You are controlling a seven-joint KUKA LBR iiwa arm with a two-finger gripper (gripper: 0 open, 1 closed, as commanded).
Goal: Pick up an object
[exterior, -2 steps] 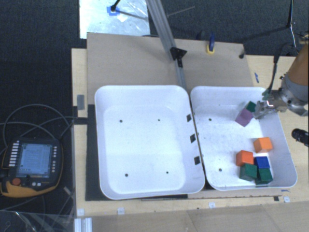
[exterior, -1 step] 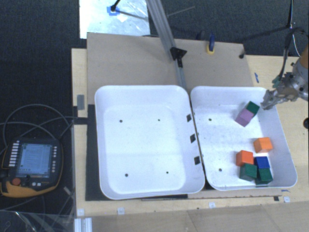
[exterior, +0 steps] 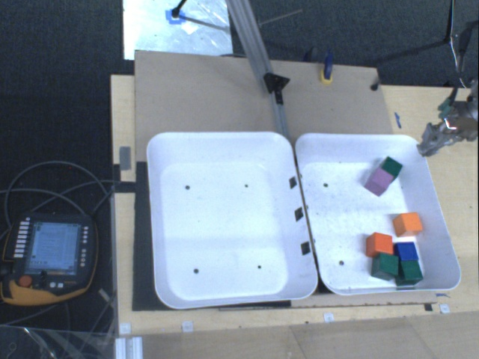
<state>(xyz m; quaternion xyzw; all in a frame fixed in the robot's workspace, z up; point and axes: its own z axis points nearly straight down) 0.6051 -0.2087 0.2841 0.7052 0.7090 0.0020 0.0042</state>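
Note:
The right bin (exterior: 329, 275) holds several small blocks. A purple block (exterior: 379, 180) lies near its upper right with a dark green block (exterior: 392, 166) touching its far corner. Lower right sit an orange block (exterior: 408, 224), a red-orange block (exterior: 379, 243), a blue block (exterior: 406, 250) and two dark green blocks (exterior: 387, 265) packed close together. My gripper (exterior: 435, 138) hangs at the far right edge of the view, outside the right bin's upper right corner, with nothing visibly in it.
The left bin (exterior: 172, 275) stands beside the right one, sharing a middle rim. A metal pole (exterior: 251, 32) slants down to the bench behind the bins. A teach pendant (exterior: 49, 256) with cables lies on the floor at the left.

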